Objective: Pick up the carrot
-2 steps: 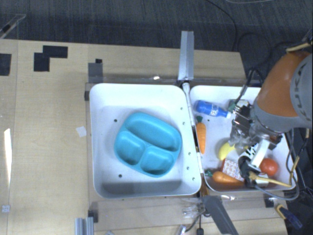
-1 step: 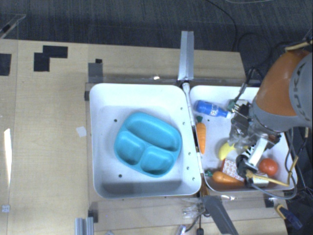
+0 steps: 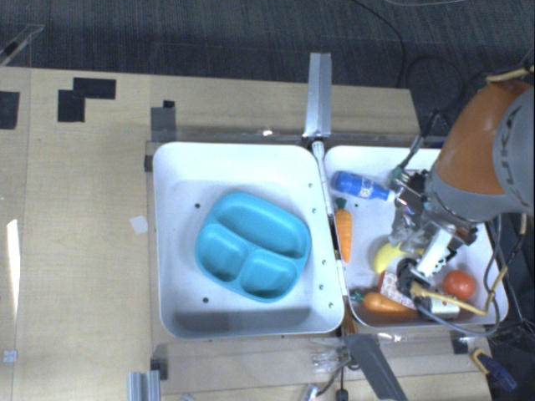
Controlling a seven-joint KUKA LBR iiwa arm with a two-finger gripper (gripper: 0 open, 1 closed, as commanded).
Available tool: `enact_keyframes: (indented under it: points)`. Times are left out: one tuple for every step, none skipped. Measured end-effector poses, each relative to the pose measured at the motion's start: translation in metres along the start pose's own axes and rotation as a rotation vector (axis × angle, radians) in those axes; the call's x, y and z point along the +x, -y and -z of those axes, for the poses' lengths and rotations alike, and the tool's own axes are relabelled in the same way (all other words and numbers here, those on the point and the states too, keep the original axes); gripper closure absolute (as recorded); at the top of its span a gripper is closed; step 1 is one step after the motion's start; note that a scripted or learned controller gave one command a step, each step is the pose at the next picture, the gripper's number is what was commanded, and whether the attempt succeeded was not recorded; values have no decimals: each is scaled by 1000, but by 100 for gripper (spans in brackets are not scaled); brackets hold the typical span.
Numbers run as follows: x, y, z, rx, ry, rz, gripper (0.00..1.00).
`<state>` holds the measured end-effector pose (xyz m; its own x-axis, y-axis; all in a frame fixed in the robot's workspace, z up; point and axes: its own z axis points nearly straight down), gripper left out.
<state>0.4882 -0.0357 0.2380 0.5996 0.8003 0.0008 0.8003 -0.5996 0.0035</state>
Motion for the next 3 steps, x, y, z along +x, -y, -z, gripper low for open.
enact_keyframes:
  points:
    - [29,19,-11,3,0,10,100]
    - [31,23,2,0,-2,327,100]
    - [25,19,2,1,0,321,100]
